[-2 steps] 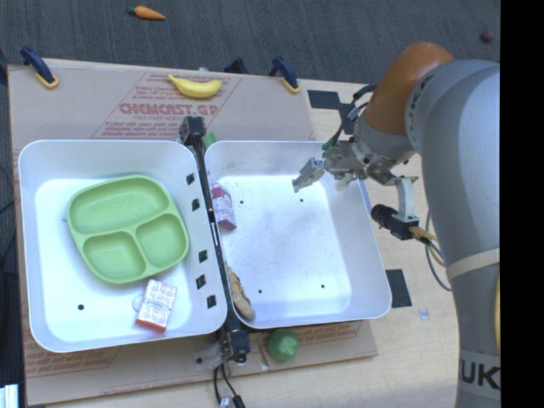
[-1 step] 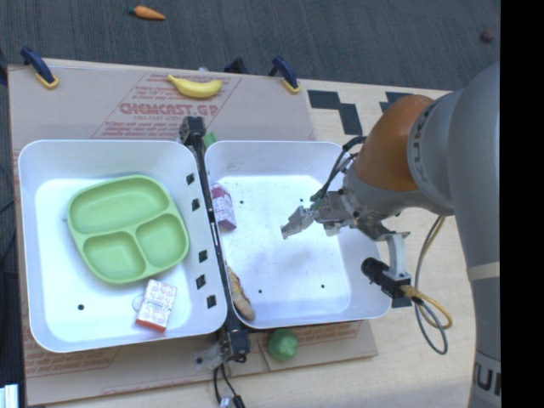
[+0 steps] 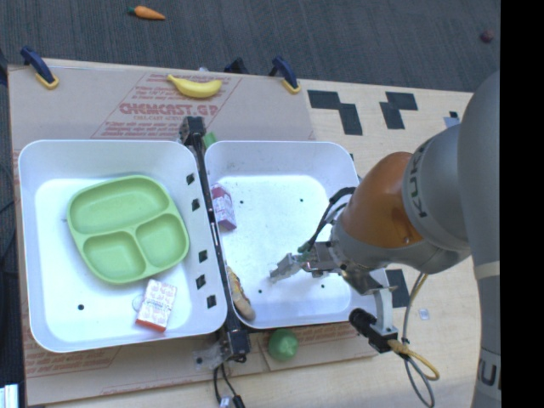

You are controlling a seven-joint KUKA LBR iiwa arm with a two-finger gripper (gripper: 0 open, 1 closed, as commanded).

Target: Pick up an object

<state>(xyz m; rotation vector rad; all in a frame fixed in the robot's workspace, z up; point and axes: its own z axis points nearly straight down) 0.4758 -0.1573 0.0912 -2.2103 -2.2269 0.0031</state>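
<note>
You're looking down on the worktop [image 3: 255, 100] with the two white bins side by side. The arm [image 3: 425, 202] comes in from the right, and its orange band [image 3: 382, 211] hangs over the right bin [image 3: 280, 155], covering that bin's right wall and a good part of its floor. The gripper [image 3: 285, 268] pokes out below and left of the band, low over the bin floor, but it reads as a grey blur; you can't tell whether it's spread or pressed together, and nothing can be made out in its grasp.

Now your candidates. A small purplish-red packet [image 3: 223, 206] lies against the right bin's left wall, well apart from the gripper. A tan, lumpy object [image 3: 239, 296] sits in the bin's lower left corner, partly tucked against the divider, so its shape is hard to read.

Over in the left bin [image 3: 34, 228], a green divided plate [image 3: 127, 226] lies flat, and a small red and white box [image 3: 156, 304] rests just below it, print too small to read.

Outside the bins: a yellow banana [image 3: 195, 84] on the cardboard at the top, a green ball [image 3: 283, 343] just below the right bin's lower edge, and a small orange carrot shape [image 3: 148, 12] on the floor beyond.
</note>
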